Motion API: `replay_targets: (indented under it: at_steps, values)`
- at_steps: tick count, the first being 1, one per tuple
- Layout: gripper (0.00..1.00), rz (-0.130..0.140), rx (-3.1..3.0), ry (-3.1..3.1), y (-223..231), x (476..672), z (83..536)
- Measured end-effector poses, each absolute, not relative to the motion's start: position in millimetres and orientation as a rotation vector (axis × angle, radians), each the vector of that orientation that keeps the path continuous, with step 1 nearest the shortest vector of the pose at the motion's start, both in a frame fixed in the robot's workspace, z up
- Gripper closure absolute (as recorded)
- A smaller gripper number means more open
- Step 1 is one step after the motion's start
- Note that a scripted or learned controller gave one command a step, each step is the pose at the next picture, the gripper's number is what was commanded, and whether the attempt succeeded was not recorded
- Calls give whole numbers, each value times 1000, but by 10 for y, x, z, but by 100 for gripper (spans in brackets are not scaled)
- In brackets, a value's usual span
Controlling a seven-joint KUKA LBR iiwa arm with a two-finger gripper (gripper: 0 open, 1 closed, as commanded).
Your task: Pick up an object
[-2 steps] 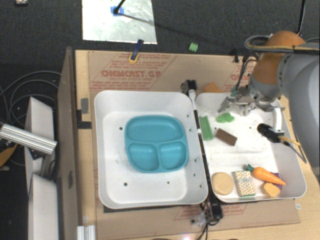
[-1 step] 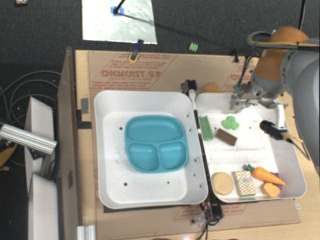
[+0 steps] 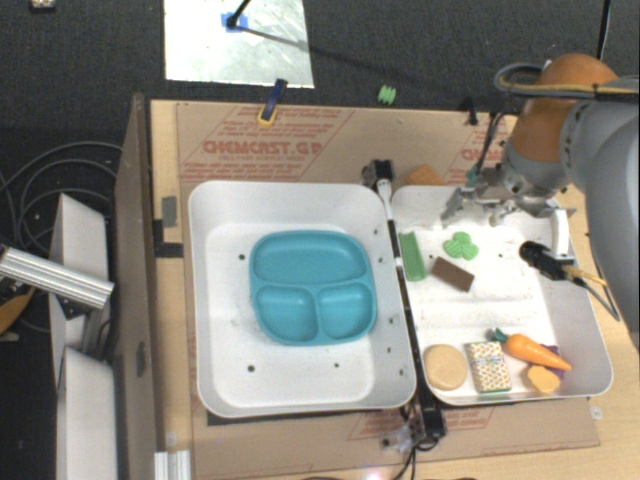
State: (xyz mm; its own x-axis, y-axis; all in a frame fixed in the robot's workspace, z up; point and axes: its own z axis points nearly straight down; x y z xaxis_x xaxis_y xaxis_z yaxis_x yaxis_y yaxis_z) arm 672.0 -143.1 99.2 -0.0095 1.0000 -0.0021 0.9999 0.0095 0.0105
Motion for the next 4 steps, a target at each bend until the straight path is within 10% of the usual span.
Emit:
replay_targets:
  at_steps: [1,2,3,4]
  values:
    - [0,-3,2220,2227,-1112,6262,834]
    - [0,6,2211,2222,-1465,6713,860]
    - [0,-1,2216,2229,-1034,6366,845]
    - [0,5,2213,2225,-1042,6563,853]
